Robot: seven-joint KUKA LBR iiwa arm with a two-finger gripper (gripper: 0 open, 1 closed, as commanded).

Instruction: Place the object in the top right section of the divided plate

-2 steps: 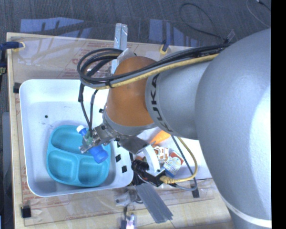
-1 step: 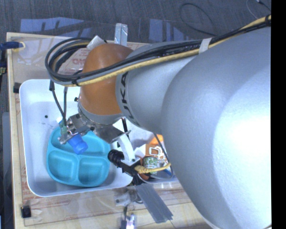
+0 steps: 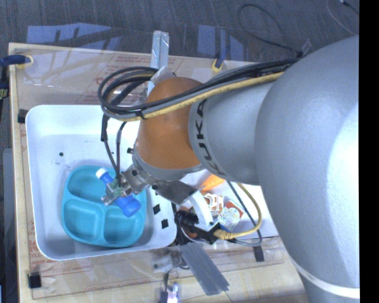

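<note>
Gripper [image 3: 117, 193], low left of centre, is over the plate [image 3: 88, 223] right rim, closed on a blue-and-white bottle [image 3: 121, 194]; suggest releasing only once bottle sits squarely over top right section, low, without tilt.

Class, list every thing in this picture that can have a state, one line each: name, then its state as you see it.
divided plate: blue, flat in the left bin, sections bare where they show.
blue object: over the plate's right side, at the gripper's tip.
gripper: low over the plate; grasp cannot be told.
left bin: holds the plate.
right bin: mostly hidden by the arm; holds packets.
</note>
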